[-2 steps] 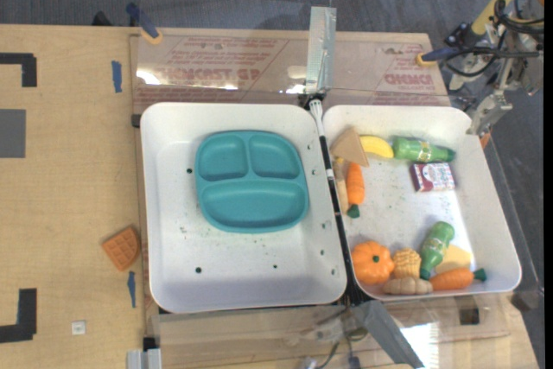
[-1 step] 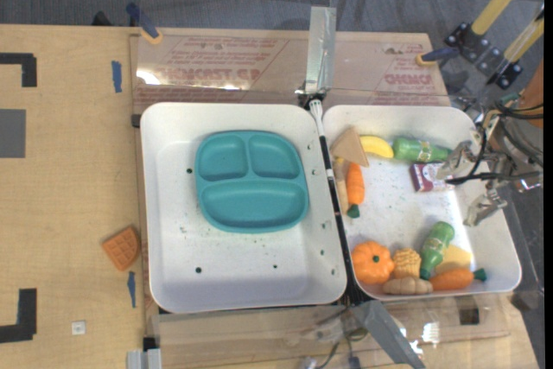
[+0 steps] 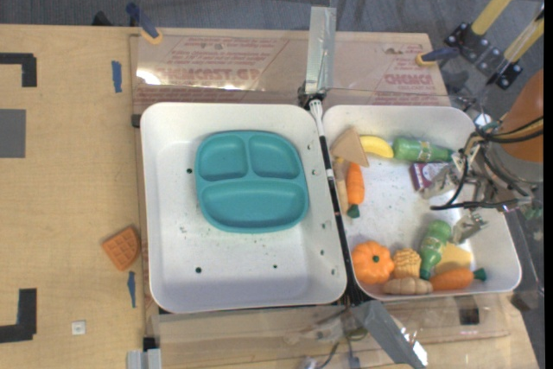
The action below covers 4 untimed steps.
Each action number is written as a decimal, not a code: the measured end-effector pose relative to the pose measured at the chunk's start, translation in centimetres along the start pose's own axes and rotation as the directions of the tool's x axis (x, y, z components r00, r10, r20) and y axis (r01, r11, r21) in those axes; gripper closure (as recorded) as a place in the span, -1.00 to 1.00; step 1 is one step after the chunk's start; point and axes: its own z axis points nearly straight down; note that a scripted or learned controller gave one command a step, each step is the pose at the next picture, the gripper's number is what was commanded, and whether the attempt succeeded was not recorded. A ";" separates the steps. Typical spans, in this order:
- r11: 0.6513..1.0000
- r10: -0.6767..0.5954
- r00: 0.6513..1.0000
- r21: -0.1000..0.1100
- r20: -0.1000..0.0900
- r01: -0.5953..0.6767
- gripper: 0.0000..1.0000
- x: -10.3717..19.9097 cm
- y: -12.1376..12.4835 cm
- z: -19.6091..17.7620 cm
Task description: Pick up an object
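Observation:
The right bin [image 3: 393, 205] holds several toy foods. A tan wedge [image 3: 348, 146], a yellow banana [image 3: 375, 147] and a green item [image 3: 421, 150] lie along its far side. An orange carrot [image 3: 354, 183] sits by the left wall. Near the front are a pumpkin [image 3: 373, 262], corn [image 3: 407, 259], a green vegetable [image 3: 436, 236], a yellow piece [image 3: 458, 255], a second carrot [image 3: 452, 278] and a tan piece [image 3: 406, 286]. My gripper [image 3: 456, 186] hangs low at the bin's right side amid cables, beside a purple item [image 3: 423, 175].
The left bin [image 3: 168, 212] holds a teal divided plate [image 3: 251, 181]. An orange waffle toy [image 3: 121, 247] lies on the wooden bench to the left. Clear plastic panels [image 3: 216, 65] stand behind both bins. A yellow-handled stand [image 3: 492, 13] is at the far right.

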 end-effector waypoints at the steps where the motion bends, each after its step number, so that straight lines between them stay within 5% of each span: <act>1: 0.998 0.064 0.998 -0.002 0.000 -0.064 -1.00 3.0 5.4 -0.1; 2: 0.998 0.062 0.998 0.004 0.014 -0.062 1.00 2.5 5.4 -1.3; 3: 0.812 0.583 0.812 -0.004 -0.003 -0.583 1.00 -2.4 16.6 -9.9; 4: 0.809 0.588 0.809 -0.001 -0.006 -0.588 -1.00 -2.2 16.4 -9.7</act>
